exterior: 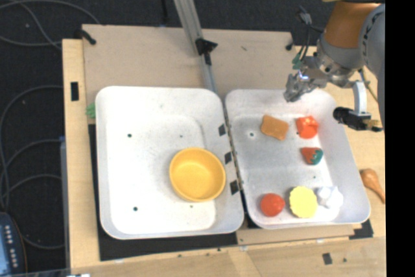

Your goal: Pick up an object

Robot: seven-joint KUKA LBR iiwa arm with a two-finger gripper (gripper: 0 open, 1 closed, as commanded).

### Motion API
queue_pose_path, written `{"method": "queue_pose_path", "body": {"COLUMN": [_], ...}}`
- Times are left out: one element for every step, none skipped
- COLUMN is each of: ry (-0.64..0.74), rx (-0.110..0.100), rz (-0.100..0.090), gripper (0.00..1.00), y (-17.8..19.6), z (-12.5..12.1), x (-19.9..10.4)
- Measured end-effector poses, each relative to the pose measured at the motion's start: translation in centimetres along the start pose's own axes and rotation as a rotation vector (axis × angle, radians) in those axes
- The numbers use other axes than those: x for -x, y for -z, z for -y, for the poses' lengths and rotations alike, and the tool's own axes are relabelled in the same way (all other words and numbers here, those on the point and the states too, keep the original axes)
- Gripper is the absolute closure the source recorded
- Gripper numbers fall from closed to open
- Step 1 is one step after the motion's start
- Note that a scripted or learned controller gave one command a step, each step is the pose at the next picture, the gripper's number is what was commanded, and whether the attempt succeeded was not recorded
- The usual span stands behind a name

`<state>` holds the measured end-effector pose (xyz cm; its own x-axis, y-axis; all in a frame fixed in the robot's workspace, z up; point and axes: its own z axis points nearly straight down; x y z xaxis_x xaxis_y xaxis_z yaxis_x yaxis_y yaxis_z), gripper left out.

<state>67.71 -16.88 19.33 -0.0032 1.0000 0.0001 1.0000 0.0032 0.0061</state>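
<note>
Right white bin [256, 159]: tan block [275, 127], long axis slanting down-right, under pincer [293, 93].

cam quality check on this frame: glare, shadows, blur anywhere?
Camera view: lighting is even and soft; the white bins look bright but keep surface detail, with no hard glare. Shadows are faint, a thin one under the yellow bowl. Overall focus is slightly soft; the gripper and the small white object near the right bin's corner are hard to resolve. Dark floor loses detail.
</note>
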Motion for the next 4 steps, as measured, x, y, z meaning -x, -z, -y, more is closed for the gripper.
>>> {"method": "queue_pose_path", "body": {"ry": [0.001,0.004,0.005,0.004], "rx": [-0.002,-0.005,-0.004,-0.007], "rz": [-0.001,-0.002,-0.003,-0.002], "gripper": [1.00,1.00,1.00,1.00], "y": [2.1,2.2,3.8,3.3], "z": [-0.1,-0.4,0.4,1.1], "x": [0.1,-4.9,-10.0,-15.9]}}
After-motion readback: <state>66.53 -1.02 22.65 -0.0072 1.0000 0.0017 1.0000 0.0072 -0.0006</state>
